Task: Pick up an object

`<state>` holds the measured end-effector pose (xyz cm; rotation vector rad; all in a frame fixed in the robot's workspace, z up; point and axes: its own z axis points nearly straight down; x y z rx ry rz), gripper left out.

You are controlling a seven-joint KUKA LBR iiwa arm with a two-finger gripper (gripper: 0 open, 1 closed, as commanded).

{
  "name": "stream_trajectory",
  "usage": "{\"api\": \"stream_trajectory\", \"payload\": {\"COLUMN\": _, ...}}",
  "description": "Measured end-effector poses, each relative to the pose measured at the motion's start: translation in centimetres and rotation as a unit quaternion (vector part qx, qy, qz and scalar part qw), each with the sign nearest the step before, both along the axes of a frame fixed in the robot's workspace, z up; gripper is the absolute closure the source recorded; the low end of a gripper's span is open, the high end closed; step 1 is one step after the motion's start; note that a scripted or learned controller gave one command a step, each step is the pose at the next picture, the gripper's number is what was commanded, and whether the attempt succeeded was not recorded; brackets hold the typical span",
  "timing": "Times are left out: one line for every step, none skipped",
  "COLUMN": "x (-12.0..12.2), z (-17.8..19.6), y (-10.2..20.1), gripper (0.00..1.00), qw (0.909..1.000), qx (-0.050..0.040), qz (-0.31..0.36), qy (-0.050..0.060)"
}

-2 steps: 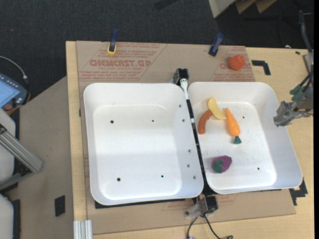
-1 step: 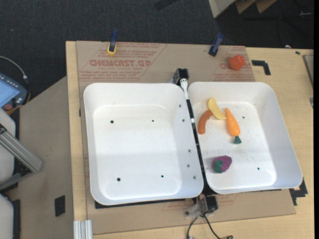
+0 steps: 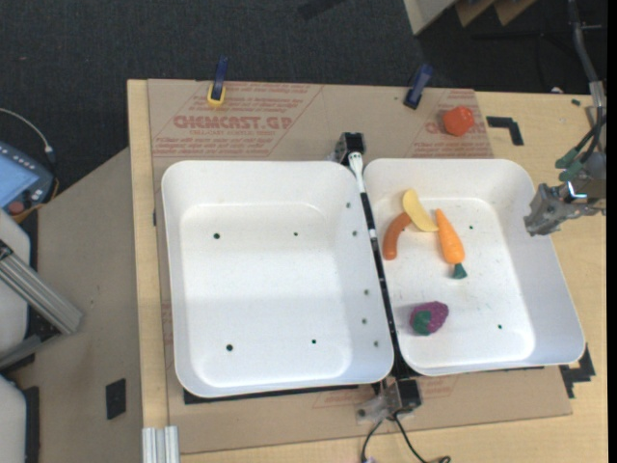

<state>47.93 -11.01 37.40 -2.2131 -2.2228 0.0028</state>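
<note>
The right bin [image 3: 511, 340] holds several toy foods. A yellow banana-like piece [image 3: 418, 211] lies beside an orange sausage-shaped piece [image 3: 394, 235]. Next to them is a carrot [image 3: 449, 239] with a green tip. A purple grape-like piece [image 3: 430, 317] with a green end rests nearer the front. My gripper [image 3: 548, 210] hangs at the right bin's right rim, apart from all of these, with nothing seen between its fingers.
The left bin [image 3: 193, 210] sits beside the right one. A red-orange toy [image 3: 458, 121] lies on the cardboard behind the right bin. Blue clamps [image 3: 218, 83] [image 3: 418, 85] hold the board's back edge. A black clip [image 3: 349, 148] sits between the bins.
</note>
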Motion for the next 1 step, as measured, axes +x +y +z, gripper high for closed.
{"api": "stream_trajectory", "payload": {"x": 0.00, "z": -3.57, "y": 8.15, "gripper": 1.00, "qw": 1.0000, "qx": 0.0003, "qz": 0.002, "qy": 0.000}}
